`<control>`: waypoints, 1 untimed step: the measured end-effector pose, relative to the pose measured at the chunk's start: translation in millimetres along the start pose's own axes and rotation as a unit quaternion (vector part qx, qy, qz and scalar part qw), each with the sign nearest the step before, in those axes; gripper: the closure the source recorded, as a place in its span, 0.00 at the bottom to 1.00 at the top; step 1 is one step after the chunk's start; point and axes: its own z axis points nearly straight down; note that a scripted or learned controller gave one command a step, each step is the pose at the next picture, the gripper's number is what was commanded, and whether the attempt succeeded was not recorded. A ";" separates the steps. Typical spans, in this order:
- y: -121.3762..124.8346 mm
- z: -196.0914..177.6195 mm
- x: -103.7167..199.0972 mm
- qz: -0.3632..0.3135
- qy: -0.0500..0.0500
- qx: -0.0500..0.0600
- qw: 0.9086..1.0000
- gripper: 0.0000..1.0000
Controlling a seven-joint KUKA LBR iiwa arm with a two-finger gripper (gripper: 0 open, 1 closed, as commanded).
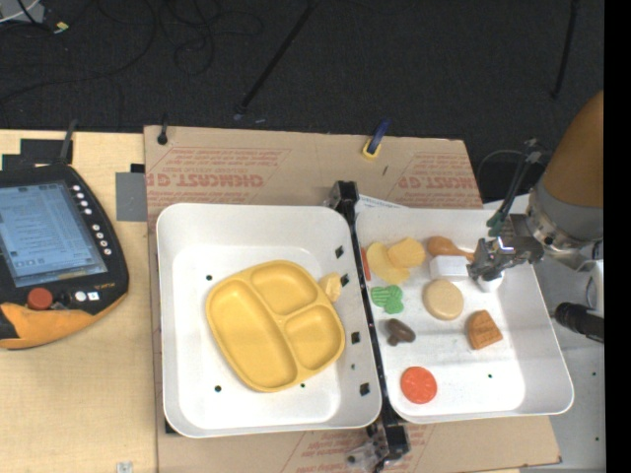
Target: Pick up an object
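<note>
Two white bins sit side by side on the bench. The left bin [187,264] carries a yellow divided tray [274,323]. The right bin [532,363] holds the candidate objects, loosely scattered so each can be approached alone: a red disc [419,384], a cream round piece [444,300], a brown block [483,330]. The end effector [486,267] hangs over that bin's upper right part, just beside a white piece [449,267]; whether its grip is wide or narrow I cannot tell.
</note>
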 end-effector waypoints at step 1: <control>18.2 11.2 50.5 -0.002 0.001 0.001 1.000 1.00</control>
